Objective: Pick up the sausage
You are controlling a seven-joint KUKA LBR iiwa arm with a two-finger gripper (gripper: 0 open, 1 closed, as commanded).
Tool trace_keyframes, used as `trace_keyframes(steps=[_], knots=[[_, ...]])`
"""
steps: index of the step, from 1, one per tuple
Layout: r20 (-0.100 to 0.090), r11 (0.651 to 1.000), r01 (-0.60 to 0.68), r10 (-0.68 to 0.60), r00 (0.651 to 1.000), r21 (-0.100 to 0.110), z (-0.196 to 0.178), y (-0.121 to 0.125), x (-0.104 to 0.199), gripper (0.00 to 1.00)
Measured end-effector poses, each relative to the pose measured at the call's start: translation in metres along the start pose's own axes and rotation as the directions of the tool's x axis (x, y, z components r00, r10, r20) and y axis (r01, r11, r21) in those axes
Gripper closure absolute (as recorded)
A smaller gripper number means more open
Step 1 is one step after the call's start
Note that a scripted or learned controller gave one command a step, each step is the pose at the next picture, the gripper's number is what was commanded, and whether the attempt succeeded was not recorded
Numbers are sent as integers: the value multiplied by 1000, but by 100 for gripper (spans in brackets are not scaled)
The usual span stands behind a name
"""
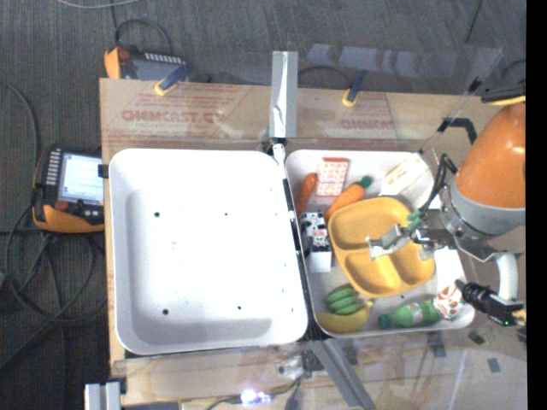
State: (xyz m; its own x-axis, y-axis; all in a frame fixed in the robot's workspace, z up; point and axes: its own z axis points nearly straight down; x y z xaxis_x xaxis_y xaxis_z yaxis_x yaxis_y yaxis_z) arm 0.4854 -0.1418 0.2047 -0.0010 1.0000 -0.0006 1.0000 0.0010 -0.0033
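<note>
- Two white bins sit side by side on the bench; the left bin (205, 246) is the larger in view, its floor bare but for a few dark specks.
- Right bin (432, 325) holds a crowd of small things, and the arm (496, 169), grey with an orange band, reaches over its right side.
- Yellow tray (363, 229), split into compartments, lies tilted across the middle of the right bin.
- Gripper (389, 243) hangs over the tray's middle, pointing left; I cannot tell whether it is spread or closed, and nothing is seen between its tips.
- Red-and-white card (332, 176) lies flat near the bin's back wall.
- Sausage (305, 192), reddish-orange and long, lies along the right bin's left wall near the back corner, just left of the card and well apart from the gripper.
- Carrot (346, 196), orange with a green top, lies between the card and the tray, touching the tray's back edge.
- Banana (344, 319) lies at the front of the bin, with a green pod (342, 299) resting on it.
- Green bottle (410, 315) lies on its side at the front right.
</note>
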Motion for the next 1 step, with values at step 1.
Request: trace_keyframes(steps=[1], knots=[[-3,940,-338,338,941,-38,89,53,27,0]])
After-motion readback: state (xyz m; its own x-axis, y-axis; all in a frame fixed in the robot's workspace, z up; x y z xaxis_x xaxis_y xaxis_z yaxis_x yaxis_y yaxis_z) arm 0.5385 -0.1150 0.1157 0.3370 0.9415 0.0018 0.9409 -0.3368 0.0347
